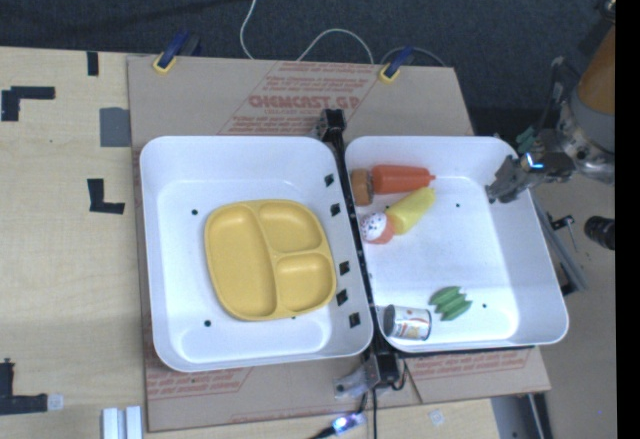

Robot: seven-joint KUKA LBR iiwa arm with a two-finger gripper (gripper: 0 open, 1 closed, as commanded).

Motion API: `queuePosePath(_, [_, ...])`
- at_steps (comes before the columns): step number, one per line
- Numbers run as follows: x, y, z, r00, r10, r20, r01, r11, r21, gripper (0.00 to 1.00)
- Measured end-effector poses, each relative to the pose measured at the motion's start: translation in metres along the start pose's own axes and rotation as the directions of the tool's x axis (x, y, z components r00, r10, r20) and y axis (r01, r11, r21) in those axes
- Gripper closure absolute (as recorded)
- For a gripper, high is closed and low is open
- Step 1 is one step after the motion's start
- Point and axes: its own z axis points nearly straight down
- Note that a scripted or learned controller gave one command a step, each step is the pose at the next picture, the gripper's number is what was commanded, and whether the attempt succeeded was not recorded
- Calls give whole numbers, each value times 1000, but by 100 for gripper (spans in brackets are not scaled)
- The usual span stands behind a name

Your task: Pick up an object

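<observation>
A small metal can [408, 324] lies on its side at the near edge of the right bin [520, 257], its long axis running left to right, just beside the divider. Close to its right sits a green pea pod [450, 302], pointing up and to the right. Farther in, a yellow squeeze bottle [411, 209] lies slanted, its narrow end low and to the left where it touches a small red-and-white ball [376, 227]. Just beyond it an orange carrot [401, 177] lies level, tip to the right, with a brown lump [360, 186] at its left end.

The left bin [170, 227] holds a yellow divided plate [268, 258].

The gripper [505, 183] hangs over the right bin's far right rim (its dark fingers too blurred to tell whether parted or closed), grasping nothing visible.
</observation>
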Motion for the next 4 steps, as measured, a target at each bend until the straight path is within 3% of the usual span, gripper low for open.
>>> queuePosePath(1, [52,-7,-1,1000,-4,-3,4,1000,5,100])
queuePosePath(4, [206,-33,41,1000,-4,-3,4,1000,9,100])
